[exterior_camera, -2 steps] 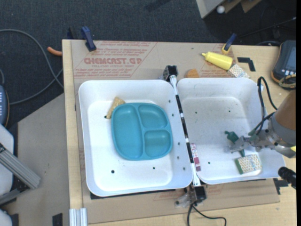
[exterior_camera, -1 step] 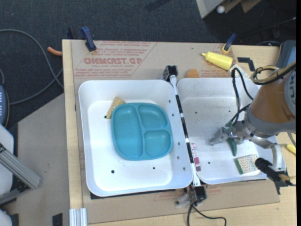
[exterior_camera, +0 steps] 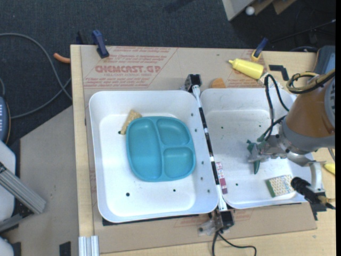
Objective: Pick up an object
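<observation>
Two bins: claw [exterior_camera: 256, 152] low inside right bin [exterior_camera: 234, 111].

A robotics lab: a clamped board bench [exterior_camera: 160, 63], two white bins [exterior_camera: 106, 143], loose cables [exterior_camera: 32, 68], carpet.

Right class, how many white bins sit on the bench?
2: the left bin holds a blue divided plate; the right bin lies beside it, under the arm. Nothing suggests a hidden third.

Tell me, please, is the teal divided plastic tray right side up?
Right side up: the teal divided plastic tray shows three hollow compartments, lying flat in the left white bin.
</observation>
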Robot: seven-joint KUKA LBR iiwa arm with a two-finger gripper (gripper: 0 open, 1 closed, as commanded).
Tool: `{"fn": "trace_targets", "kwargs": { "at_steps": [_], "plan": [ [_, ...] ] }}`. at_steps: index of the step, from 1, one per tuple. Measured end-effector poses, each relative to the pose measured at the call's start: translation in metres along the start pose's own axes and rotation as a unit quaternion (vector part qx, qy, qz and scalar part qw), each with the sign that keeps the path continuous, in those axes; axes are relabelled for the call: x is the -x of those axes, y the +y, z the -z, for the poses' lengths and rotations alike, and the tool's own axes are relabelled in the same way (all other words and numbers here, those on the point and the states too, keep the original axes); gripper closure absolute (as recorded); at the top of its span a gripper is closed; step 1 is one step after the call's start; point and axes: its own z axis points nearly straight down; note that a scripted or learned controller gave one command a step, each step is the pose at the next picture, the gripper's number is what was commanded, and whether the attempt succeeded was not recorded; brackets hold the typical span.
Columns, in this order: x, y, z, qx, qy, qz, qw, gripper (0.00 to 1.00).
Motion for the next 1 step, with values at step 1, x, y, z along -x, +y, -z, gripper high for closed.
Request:
{"fn": "trace_targets", "kwargs": {
  "at_steps": [1],
  "plan": [
    [-0.1146, 0.0185, 0.0910, -0.001, 0.002, 0.002, 1.0000, 1.00]
  ]
}}
